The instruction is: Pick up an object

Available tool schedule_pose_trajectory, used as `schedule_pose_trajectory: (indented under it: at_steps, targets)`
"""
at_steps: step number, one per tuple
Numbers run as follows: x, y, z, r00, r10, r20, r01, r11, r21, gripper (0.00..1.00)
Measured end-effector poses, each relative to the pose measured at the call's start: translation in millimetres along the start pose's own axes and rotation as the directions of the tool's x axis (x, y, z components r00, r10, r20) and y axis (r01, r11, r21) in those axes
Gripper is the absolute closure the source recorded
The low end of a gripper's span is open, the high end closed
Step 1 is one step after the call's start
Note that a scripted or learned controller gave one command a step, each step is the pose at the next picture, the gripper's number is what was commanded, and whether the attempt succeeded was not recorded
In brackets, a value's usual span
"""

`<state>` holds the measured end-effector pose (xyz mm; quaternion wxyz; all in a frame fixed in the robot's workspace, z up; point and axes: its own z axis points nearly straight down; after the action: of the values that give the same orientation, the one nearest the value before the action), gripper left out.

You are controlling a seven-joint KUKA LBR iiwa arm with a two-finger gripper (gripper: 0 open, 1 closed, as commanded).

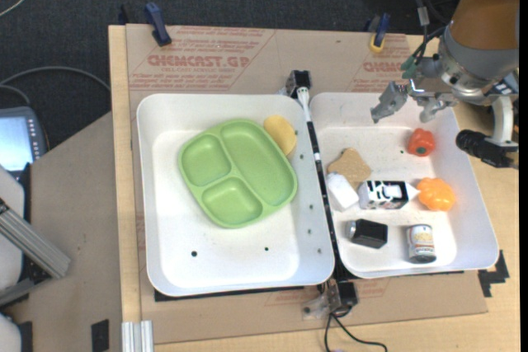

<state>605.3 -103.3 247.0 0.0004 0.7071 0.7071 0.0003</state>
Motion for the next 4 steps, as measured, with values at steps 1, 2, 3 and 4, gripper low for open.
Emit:
schedule_pose_trajectory:
  at_steps: [1,2,3,4]
  targets:
    - [42.4,-62.8,55.1,1.000,-0.001,-0.003,0.001,1.000,0.009,0.00]
    - [-31.7,-60.1,164.7,1.000,0.010,0.000,-0.010,1.000,-0.003,0.00]
    - [5.9,-124.3,158.0,1.000,0.006,0.008,-0.006,1.000,-0.013,0.00]
    - [8.4,-125.8,151.8,1.000,0.003,0.002,-0.003,1.000,-0.004,1.00]
